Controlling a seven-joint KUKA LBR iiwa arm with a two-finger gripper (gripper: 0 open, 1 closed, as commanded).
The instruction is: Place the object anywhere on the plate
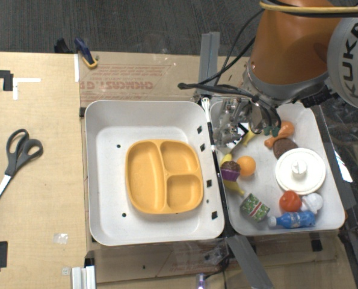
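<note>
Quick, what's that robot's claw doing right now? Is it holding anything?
Gripper: low over the right bin, at its upper left corner; cannot be told whether it is open, closed or holding anything.

Beside the gripper [242, 122] — up on its right — white letters "KUK" stand on the arm's grey casing [350, 47]. Faint red print on the cardboard sheet [136, 77], left of it — unreadable.

A yellow divided plate [164, 176] lies in the left bin [100, 179]. The gripper [231, 124] hangs over the right bin's [323, 215] far left corner, above scattered toy foods.
</note>
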